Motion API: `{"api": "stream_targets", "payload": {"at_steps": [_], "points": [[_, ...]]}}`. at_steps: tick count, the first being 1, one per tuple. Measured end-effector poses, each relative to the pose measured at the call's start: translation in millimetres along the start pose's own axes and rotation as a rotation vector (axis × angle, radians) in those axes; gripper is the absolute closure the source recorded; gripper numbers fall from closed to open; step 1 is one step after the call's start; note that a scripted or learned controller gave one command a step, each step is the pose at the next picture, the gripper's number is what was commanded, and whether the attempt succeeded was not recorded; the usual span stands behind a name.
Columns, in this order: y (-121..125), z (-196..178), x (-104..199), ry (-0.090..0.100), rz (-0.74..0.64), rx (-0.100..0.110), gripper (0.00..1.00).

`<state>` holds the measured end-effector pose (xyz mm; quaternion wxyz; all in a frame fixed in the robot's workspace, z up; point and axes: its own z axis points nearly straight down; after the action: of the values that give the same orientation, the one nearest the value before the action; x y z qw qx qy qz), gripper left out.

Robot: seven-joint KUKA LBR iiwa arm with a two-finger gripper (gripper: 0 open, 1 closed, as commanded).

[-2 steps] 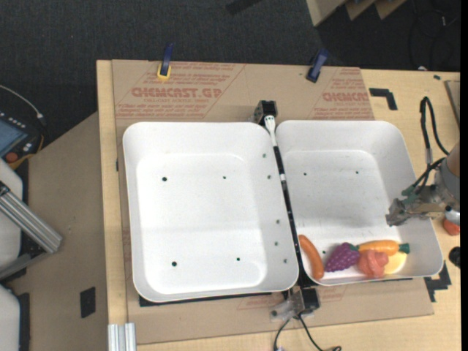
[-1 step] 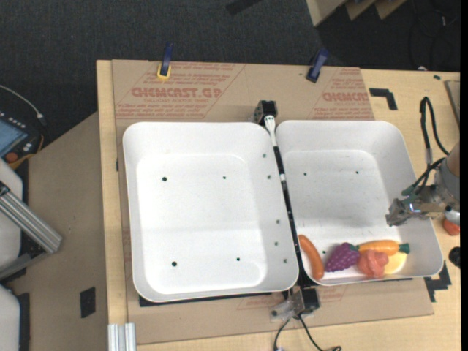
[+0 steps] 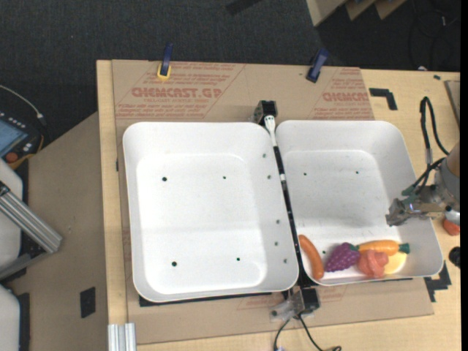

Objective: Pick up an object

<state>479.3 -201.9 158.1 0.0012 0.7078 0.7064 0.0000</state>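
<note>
Camera view looks down on a worktop [image 3: 219, 82] bearing two white bins. Toy food lies along the right bin's [image 3: 344, 148] near edge: a sausage [image 3: 311, 257], purple grapes [image 3: 342, 257], a carrot [image 3: 384, 246] and a red piece [image 3: 372, 262]. At the bin's right rim hangs the gripper [image 3: 404, 210], apart from them; whether it is spread or closed cannot be told. Left bin [image 3: 197, 145] sits beside.

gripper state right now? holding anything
gripper: over the right edge of the right bin, above the toy food; no object seen between its fingers; open or shut cannot be told.
</note>
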Motion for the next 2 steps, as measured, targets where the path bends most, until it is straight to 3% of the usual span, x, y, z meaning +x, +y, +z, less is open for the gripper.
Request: {"api": "stream_targets", "payload": {"at_steps": [2], "points": [[0.0, 0.0, 0.0, 0.000, 0.000, 0.000, 0.00]]}}
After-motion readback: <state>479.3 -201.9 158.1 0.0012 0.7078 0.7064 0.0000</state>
